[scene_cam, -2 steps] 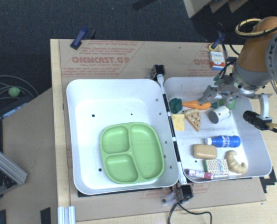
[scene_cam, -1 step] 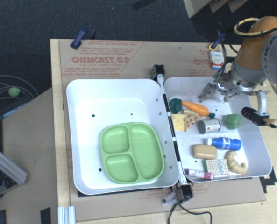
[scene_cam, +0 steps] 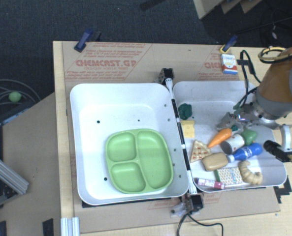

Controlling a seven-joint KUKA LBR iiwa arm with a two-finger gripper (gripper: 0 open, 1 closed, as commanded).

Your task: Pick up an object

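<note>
Dark carpet is surrounding a cardboard-topped bench (scene_cam: 131,58) bearing two shallow white bins, the left white bin (scene_cam: 86,112) holding a pale green divided plastic plate (scene_cam: 138,160) and the right white bin (scene_cam: 205,90) crowded with small items, while the grey arm's gripper (scene_cam: 240,117) is hovering low over the right bin's far side, its opening impossible to tell from this slant. Just beside it an orange toy carrot (scene_cam: 219,137) is lying, touching a white-and-green bottle (scene_cam: 239,140), with a blue bottle (scene_cam: 247,152), a tan block (scene_cam: 215,161), a pizza-slice toy (scene_cam: 199,150), a yellow cheese cube (scene_cam: 187,129) and a dark green lump (scene_cam: 185,110) packed around; the likely trouble is the gripper nudging neighbours or closing on two at once, because nothing is sitting clear.

Arm (scene_cam: 278,85) cut off at right edge; end effector (scene_cam: 236,118) fingers indistinct.
</note>
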